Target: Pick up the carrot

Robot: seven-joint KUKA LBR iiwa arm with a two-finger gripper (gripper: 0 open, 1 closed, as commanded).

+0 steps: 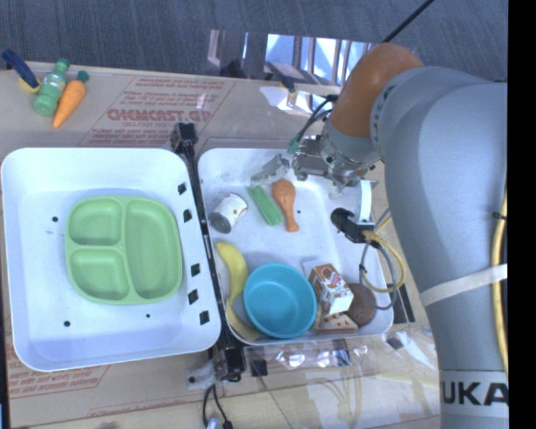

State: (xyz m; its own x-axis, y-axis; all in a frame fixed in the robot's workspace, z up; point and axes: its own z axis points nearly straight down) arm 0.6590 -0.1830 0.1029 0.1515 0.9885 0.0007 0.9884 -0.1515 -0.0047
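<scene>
An orange tapered toy that looks like a carrot (287,203) lies in the right bin (339,239) near its far wall, with a green stick (266,204) right beside it on the left. My gripper (282,165) hangs just above and behind that pair, at the bin's far edge, with the grey arm and its orange band (375,79) reaching in from the right. A second small carrot with a green top (69,102) lies outside the bins on the bench at the far left, next to a green bottle (49,90).
The right bin also holds a small cup (230,211), a banana (233,268), a blue bowl (280,299), a printed box (330,290) and a brown round item (362,304). In the left bin (27,239) sits a green divided plate (125,249). Cables hang by the arm (375,248).
</scene>
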